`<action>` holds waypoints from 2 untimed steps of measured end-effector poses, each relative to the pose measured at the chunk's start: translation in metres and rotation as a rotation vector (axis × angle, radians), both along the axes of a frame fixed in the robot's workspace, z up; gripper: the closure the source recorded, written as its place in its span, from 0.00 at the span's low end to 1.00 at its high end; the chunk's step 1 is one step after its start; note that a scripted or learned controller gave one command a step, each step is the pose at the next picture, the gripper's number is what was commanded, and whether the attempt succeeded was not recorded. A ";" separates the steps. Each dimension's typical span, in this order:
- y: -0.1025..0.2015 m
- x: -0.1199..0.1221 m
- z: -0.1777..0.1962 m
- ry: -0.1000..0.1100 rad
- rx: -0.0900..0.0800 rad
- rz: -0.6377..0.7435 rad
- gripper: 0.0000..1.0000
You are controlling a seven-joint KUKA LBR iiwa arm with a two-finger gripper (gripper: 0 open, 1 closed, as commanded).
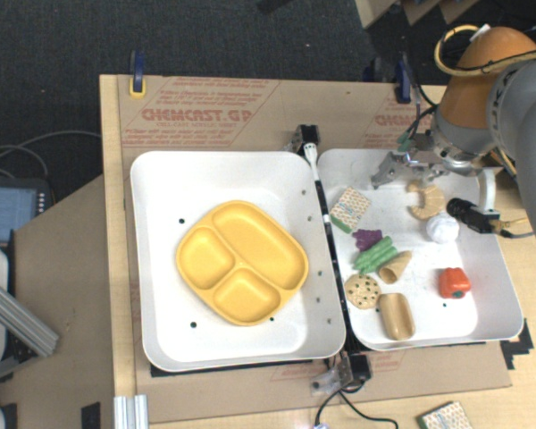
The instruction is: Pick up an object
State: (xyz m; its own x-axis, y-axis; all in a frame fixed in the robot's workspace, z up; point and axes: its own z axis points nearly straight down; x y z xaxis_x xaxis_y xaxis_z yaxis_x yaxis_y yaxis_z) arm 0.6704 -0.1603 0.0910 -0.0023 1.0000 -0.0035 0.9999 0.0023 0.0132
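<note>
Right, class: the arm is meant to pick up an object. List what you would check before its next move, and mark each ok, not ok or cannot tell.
1. Objects are available in the right bin: ok, several lie there.
2. Hand is over the right bin: ok, near its far edge.
3. Hand already holds something: cannot tell.
4. Nearest target is clear of others: not ok, the tan piece sits beside the white ball.
5. Yellow tray in the left bin is out of the way: ok.
</note>
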 end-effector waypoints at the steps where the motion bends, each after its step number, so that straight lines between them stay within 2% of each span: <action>1: 0.000 0.000 0.000 0.000 0.000 0.000 0.00; 2: -0.023 -0.055 -0.002 0.005 0.017 0.003 0.00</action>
State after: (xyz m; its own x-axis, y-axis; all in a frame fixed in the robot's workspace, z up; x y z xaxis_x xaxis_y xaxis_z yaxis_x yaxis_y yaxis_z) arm 0.6150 -0.1830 0.0894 -0.0053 0.9999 0.0136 1.0000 0.0052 0.0083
